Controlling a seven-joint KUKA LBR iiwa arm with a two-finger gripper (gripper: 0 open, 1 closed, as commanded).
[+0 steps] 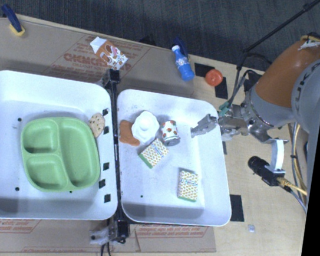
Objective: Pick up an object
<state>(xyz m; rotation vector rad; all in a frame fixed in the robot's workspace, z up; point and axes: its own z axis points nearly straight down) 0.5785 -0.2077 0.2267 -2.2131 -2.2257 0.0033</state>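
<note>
fingers: grip state cannot be told, nothing seen held | over right bin upper right edge | nearest: small cup, just left, slightly lower

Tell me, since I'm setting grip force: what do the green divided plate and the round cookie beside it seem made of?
The green divided plate looks like moulded plastic: uniform colour, smooth rounded compartments, soft sheen. The cookie looks like a hard plastic toy, tan with dark specks, though the view is too coarse to be sure.
</note>
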